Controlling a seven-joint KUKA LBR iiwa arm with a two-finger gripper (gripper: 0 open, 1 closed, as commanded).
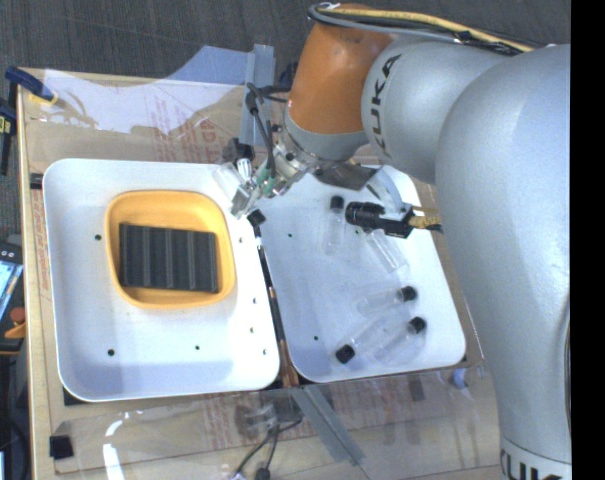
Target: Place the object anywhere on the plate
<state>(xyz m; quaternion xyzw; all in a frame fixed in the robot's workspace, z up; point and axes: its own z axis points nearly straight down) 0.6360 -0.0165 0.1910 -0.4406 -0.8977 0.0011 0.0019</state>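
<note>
end effector (244, 190): seen over bins' divide, grip state cannot be told | vials (387, 318): lying right of and below it in right bin | plate (168, 208): left of it | handling: judged light, slick, rollable; best gripped mid-body

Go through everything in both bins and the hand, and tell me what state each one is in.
Yellow plate: lying flat in the left bin, nothing on it but its dark ribbed centre.
Clear vials with black caps: capped, lying scattered on their sides in the right bin.
Left bin: holding the plate.
Right bin: holding the vials.
Hand: above the gap between the bins, nothing visibly held.
</note>
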